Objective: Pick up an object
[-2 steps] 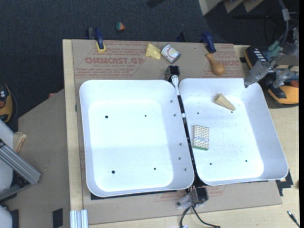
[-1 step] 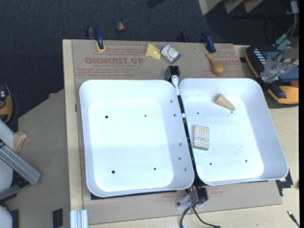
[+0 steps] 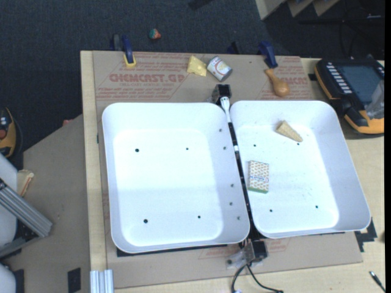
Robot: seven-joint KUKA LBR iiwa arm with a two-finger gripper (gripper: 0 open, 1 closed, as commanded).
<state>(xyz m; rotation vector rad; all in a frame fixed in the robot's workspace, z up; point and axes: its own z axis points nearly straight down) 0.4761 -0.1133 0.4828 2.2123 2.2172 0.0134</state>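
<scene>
Two objects lie in the right bin [image 3: 342, 182]. A small patterned packet [image 3: 258, 176] with a green edge rests flat near the bin's left wall. A tan wedge-shaped piece [image 3: 288, 130] sits toward the bin's far side. The left bin [image 3: 116, 163] stands beside it, the two touching along the middle seam.
On the board behind the bins lie a yellow wedge [image 3: 196, 66], a small white cylinder [image 3: 219, 68] and a wooden pear-shaped piece [image 3: 278, 83]. Blue clamps [image 3: 127, 50] hold the board's far edge. A yellow-edged handheld pendant [image 3: 356, 89] sits at the right.
</scene>
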